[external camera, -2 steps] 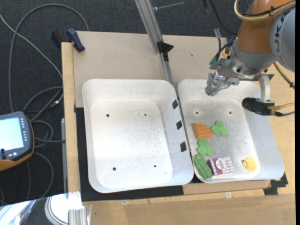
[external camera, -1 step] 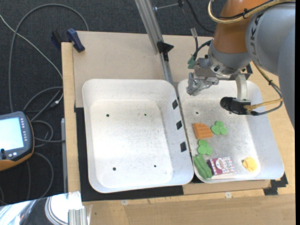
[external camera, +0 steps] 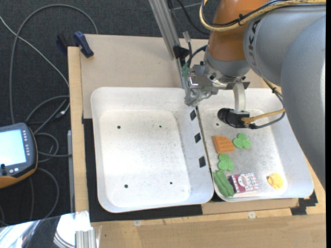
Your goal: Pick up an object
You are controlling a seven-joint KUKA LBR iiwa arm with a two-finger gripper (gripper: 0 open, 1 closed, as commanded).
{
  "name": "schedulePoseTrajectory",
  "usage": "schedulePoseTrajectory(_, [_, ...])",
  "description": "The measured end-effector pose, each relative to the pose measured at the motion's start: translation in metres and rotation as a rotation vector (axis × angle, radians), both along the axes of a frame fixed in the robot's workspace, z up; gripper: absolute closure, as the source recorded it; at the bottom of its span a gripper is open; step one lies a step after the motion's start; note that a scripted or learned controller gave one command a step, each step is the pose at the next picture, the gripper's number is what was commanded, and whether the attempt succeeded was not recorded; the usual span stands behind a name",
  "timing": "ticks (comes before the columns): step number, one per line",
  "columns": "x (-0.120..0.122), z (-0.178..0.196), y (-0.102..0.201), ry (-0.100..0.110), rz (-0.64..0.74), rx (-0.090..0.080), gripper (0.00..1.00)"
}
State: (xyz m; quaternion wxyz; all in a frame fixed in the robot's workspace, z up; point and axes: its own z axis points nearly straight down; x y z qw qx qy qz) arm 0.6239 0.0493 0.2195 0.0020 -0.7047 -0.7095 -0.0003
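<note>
I am hovering the gripper (external camera: 192,98) over the divider between bins; cannot tell its fingers' state. Nearest target, an orange block (external camera: 223,144), is lying in the right bin (external camera: 289,149). Advise centring over it before descending.

A pale wooden bench (external camera: 124,61) sits on dark carpet (external camera: 36,14) that covers the upper left of the frame. A blue clamp (external camera: 84,43) grips the bench's upper left corner. Thin white cables (external camera: 31,45) loop across the carpet on the left. At the left edge, about halfway down, lies a handheld control pad (external camera: 14,154) with a lit screen and an orange underside. A slanted metal rail (external camera: 163,19) runs down from the top centre. Black matting (external camera: 93,211) shows under the bench's lower edge, and something shiny and crumpled (external camera: 31,234) fills the bottom left corner.
</note>
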Motion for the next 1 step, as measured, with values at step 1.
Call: schedulePoseTrajectory(1, [-0.0019,0.0017,0.0467,-0.003,-0.001,0.000,1.00])
